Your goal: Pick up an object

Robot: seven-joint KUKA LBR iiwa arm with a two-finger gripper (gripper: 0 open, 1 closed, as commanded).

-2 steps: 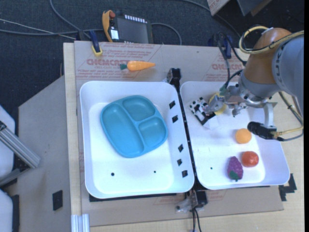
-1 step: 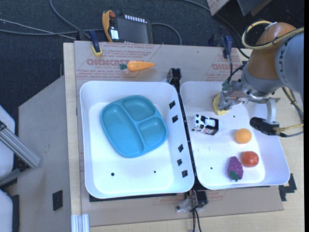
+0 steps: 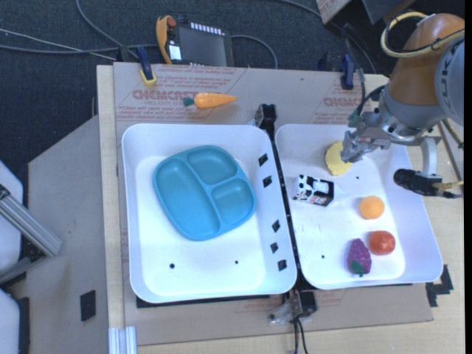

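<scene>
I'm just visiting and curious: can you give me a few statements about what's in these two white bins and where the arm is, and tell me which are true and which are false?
1. A blue plastic divided tray lies in the left white bin. True.
2. The orange toy carrot lies in the right white bin. False: it lies on the brown board behind the bins.
3. The gripper is over the yellow rounded object at the back of the right bin. True.
4. The purple toy grape bunch sits on the blue tray. False: it is in the right bin, beside the red round toy.
5. The black-and-white toy lies in the right bin. True.
</scene>
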